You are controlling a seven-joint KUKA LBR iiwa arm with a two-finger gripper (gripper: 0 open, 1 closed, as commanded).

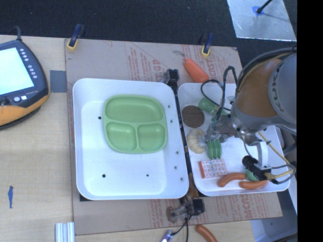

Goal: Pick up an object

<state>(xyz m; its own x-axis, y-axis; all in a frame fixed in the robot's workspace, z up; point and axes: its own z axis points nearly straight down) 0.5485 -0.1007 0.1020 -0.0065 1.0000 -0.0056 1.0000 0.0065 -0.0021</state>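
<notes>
Gripper point(218, 131) is low in the right bin point(282, 188), right over the green ribbed piece point(214, 148) and beside the cream shell-shaped piece point(196, 140). Grasp step, I'd say; its closure can't be read. Next: clamp, lift straight.

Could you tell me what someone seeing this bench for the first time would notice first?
Probably the green divided plate, alone in the left bin. Next, the grey and orange arm reaching in from the right over the right bin, its gripper low among small toy foods, near a green ridged piece.
</notes>
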